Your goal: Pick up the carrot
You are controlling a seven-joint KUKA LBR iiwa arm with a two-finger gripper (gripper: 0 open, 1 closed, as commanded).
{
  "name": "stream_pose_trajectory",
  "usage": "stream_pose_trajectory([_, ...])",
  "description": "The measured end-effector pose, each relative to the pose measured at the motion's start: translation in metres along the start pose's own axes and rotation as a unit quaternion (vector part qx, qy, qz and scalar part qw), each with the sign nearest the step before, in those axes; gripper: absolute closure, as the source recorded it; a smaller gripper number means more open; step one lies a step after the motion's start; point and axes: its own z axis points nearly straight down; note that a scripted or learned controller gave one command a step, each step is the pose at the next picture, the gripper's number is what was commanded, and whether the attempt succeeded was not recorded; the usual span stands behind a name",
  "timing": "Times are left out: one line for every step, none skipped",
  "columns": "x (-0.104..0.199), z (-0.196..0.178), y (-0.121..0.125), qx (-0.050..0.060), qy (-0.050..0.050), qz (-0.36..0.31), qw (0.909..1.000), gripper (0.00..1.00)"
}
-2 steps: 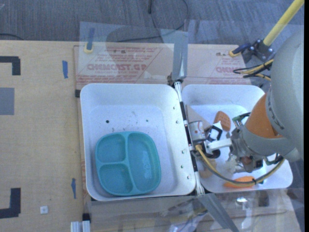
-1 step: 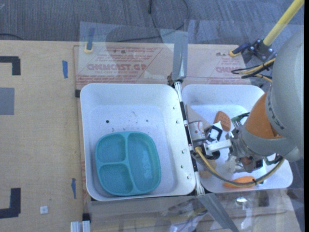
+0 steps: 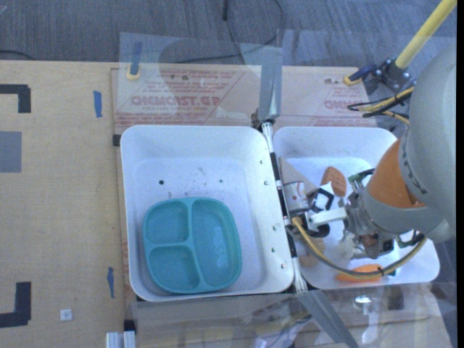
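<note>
Carrot [image 3: 359, 270] placement decides the coming move: it lies in the right bin [image 3: 312, 140], low against that bin's near wall, a slim orange piece just nearer the camera than the arm's wrist. Its long axis runs left to right, roughly along the near wall. Which end is the tip cannot be told at this size, so its pointing direction stays uncertain.

The gripper [image 3: 353, 243] hangs low in the same bin, just above and slightly left of the carrot, close but seemingly not around it. Whether the jaws are spread or closed cannot be told, since the wrist and cabling crowd them. Nothing orange shows between them.

Judging from this, the pick is not yet made; the jaws would need to shift a little toward the near wall and straddle the carrot across its short width. The wall's closeness may cramp that approach.

A teal divided plate [image 3: 191, 245] sits in the left bin [image 3: 145, 151] on the worktop [image 3: 58, 194], well apart.
</note>
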Motion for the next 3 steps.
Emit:
stream_pose_trajectory([0.0001, 0.0000, -0.0003, 0.000, 0.000, -0.001, 1.0000, 1.00])
stream_pose_trajectory([0.0002, 0.0000, -0.0002, 0.000, 0.000, -0.001, 1.0000, 1.00])
stream_pose_trajectory([0.0002, 0.0000, -0.0003, -0.001, 0.000, -0.002, 1.0000, 1.00])
